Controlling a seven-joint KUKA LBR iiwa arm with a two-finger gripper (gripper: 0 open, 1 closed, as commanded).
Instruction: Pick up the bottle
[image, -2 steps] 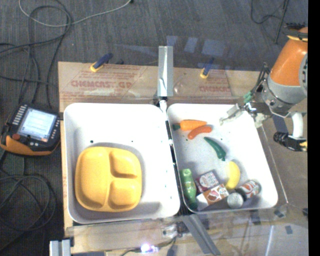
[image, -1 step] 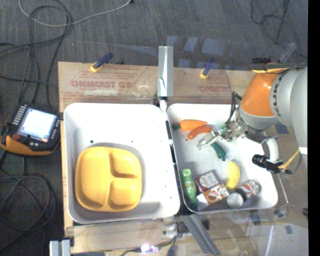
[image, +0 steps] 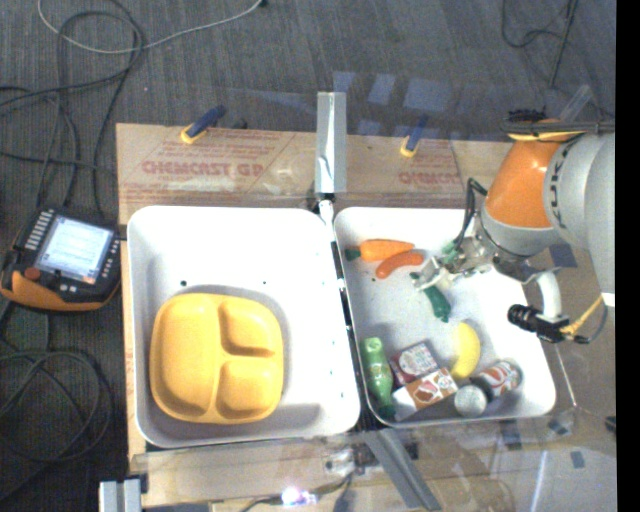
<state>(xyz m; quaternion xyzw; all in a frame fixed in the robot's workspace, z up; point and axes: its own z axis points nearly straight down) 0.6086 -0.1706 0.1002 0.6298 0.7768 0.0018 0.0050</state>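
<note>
Looking down on my bench, I take the right bin as my landmark. My gripper hangs over its upper middle, reaching in from the grey arm on that bin's far right side; I cannot tell from this slant how it is set. Just below the gripper, inside the same bin, lies a dark green object. Up by the bin's top left corner sit two orange carrots, side by side. The bottle, green, lies along the bin's left wall near the bottom corner, well apart from the gripper. Right of the bottle, along the bin's lower edge, I see a brown packet, a yellow lemon-like piece, a grey ball and a can. Left of my landmark sits the left bin, bearing a yellow divided plate.
</note>
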